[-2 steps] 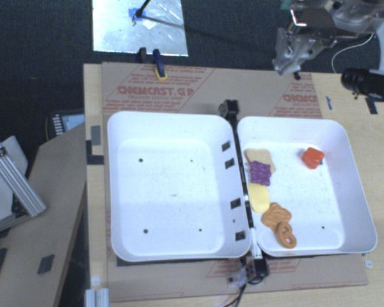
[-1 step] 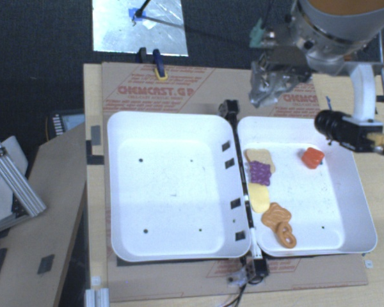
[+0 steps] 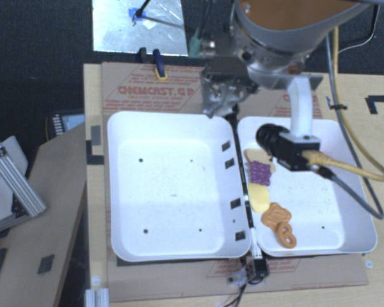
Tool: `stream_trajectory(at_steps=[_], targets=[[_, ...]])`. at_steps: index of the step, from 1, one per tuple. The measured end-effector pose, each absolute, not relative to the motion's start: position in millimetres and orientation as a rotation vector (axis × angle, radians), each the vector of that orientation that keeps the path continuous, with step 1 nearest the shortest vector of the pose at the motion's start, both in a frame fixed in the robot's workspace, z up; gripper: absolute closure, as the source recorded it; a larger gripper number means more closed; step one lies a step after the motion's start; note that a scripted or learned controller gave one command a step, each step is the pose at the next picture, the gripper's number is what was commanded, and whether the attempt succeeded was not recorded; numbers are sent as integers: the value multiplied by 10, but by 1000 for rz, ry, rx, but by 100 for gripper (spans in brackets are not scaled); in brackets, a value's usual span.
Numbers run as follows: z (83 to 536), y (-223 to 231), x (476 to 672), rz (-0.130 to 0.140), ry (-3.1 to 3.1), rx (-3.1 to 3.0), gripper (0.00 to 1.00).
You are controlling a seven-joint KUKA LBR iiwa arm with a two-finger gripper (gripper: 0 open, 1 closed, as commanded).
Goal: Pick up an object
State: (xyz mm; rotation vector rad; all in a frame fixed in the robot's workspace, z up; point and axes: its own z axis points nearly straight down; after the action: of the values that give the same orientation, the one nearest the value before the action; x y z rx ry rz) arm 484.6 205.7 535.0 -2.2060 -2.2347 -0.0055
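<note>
Nearest us, we see an orange pretzel-shaped piece (image 3: 280,223) at the front of the right bin (image 3: 345,226), close to the divider between the two bins. Just behind it lies a pale yellow piece (image 3: 260,199), then a purple grape-like cluster (image 3: 260,172), with a tan piece (image 3: 254,154) behind that. The left bin (image 3: 163,187) sits alongside. Farther back, the gripper (image 3: 223,105) hangs over the rear edge where the bins meet, apart from the objects. We cannot tell its opening or see anything held.
</note>
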Motion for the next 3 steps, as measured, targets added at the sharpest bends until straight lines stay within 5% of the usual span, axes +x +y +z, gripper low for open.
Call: stream_trajectory(at_steps=[1,2,3], targets=[[5354,2358,5396,-8,-2230,-2215,100],[5348,1974,5777,-3,-2220,-2227,100],[5350,2357,5170,-1,-2230,-2210,100]])
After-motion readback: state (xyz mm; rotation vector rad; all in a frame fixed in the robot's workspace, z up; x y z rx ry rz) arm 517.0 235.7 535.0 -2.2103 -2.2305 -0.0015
